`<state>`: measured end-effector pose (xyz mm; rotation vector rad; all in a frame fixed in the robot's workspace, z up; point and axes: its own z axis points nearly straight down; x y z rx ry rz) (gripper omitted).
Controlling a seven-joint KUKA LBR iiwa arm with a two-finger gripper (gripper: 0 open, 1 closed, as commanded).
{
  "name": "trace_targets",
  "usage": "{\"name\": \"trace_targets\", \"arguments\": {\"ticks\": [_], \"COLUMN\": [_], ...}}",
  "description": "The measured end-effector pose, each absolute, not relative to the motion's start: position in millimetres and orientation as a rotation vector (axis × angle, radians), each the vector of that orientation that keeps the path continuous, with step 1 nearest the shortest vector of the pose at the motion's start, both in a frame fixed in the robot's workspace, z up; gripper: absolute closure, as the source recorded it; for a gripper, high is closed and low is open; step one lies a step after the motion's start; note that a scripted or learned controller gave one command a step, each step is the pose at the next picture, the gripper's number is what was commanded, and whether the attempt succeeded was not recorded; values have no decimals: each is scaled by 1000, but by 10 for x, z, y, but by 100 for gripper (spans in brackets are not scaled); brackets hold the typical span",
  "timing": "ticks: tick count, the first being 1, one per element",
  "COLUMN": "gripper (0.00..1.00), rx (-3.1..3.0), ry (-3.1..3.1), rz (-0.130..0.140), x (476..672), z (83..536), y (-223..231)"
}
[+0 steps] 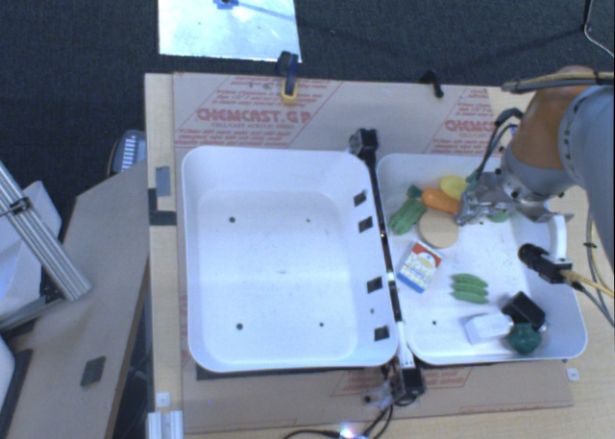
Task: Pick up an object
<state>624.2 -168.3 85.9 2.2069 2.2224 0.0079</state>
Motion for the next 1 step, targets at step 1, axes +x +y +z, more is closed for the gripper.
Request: {"name": "trace_targets", "arguments": {"ticks": [1], "gripper": [100], "rx": [2208], "ry": [2226], "rz": [8], "x": [6421], "z": [1653], "y": [-1220]}}
